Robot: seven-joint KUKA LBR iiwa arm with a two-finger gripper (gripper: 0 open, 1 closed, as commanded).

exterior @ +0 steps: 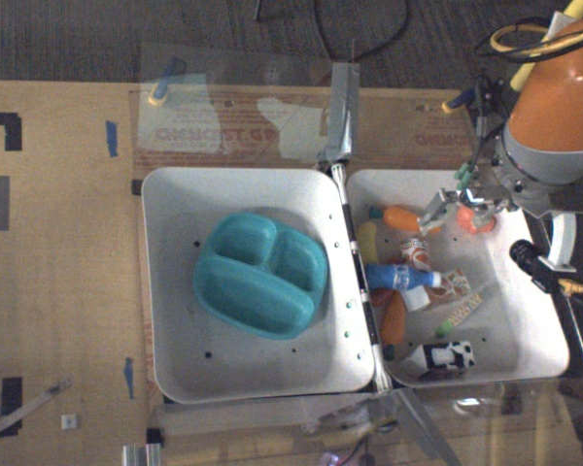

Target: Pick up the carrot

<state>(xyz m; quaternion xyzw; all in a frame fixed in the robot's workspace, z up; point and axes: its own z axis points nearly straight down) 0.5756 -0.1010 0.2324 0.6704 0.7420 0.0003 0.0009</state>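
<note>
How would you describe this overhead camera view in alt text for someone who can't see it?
A grey and orange robot arm reaches from the right, its end effector over the right bin of toy food, near an orange carrot. The left bin holds a teal divided plate.

We are looking down on the worktop (58,289) with two white bins side by side: the left bin (175,357) is holding a teal divided plate (261,274), tilted. We are hanging our tool (454,202) over the upper part of the right bin (534,348), just beside an orange carrot (402,218). Below it a blue bottle (396,278), a yellow item (367,241) and a small black-and-white toy (450,355) are lying among other clutter.
</note>
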